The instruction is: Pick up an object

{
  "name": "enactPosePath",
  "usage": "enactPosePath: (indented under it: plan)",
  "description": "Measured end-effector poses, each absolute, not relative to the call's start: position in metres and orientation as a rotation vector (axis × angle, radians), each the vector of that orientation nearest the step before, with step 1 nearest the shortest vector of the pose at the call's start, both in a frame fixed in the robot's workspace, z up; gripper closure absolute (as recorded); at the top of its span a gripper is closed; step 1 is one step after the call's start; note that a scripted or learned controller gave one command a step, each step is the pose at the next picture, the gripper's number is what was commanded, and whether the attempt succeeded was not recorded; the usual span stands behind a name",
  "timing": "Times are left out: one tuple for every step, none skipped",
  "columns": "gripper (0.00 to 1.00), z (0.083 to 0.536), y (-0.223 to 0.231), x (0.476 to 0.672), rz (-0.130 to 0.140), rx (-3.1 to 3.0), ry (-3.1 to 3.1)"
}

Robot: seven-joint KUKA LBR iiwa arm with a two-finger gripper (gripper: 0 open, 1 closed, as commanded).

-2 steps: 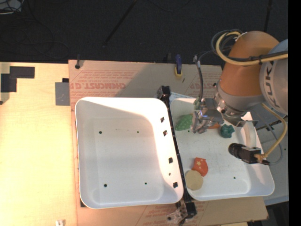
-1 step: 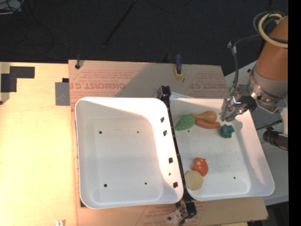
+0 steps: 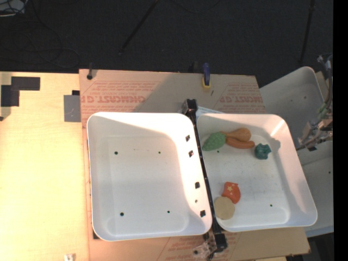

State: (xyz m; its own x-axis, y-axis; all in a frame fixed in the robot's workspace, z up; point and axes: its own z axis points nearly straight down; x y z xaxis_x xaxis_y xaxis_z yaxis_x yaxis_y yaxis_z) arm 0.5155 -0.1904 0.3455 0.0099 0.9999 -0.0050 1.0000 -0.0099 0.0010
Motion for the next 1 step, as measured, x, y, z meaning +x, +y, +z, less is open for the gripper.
enactPosePath:
  plan:
    - [1.0,0.2263,-0.1616,0.5384,-0.007,2.227,2.229]
